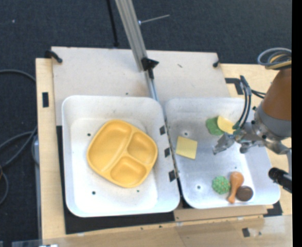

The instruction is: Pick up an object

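Looking down at the right bin [202, 192], you are seeing the gripper [224, 144] hanging low over its middle, fingers standing apart and clamping nothing. A yellow-and-green piece [218, 124] is lying just beside it toward the back, a yellow square [187, 147] is sitting well to its left, and a green ball [220, 184] is resting beside a drumstick [234, 184] near the front. A yellow divided plate [122, 152] is sitting in the left bin [78, 189].

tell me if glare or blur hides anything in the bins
Camera view: lighting is even and soft, with no harsh glare on the white bins; the yellow plate is sharp; the claw and small items beside it look slightly soft, with faint shadows.
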`<act>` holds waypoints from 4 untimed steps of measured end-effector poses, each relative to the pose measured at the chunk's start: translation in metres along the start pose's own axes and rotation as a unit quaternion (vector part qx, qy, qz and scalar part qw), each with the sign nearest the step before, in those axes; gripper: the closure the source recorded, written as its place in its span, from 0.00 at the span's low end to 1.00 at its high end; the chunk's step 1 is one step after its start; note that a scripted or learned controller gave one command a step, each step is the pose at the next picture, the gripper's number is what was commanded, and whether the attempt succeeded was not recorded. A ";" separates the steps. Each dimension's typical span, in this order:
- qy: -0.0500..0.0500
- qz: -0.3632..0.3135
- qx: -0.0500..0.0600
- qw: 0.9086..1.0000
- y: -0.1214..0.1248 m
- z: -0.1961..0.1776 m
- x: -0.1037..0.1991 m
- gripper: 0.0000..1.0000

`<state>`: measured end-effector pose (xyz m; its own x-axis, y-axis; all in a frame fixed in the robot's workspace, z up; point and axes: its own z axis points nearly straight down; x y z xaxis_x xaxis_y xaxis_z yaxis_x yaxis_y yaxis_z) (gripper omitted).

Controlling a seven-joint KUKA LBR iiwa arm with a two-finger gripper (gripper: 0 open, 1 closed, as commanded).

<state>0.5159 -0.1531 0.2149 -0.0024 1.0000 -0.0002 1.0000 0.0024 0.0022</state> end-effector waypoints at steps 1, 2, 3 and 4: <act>0.000 0.001 0.000 1.000 0.000 0.000 0.000 0.00; 0.000 0.003 0.000 1.000 0.000 0.059 0.001 0.00; 0.000 0.002 0.001 1.000 0.001 0.109 0.000 0.00; -0.001 0.004 -0.002 1.000 0.002 0.098 -0.001 1.00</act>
<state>0.5181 -0.1543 0.1170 0.0047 1.0000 -0.0021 1.0000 -0.0047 0.0056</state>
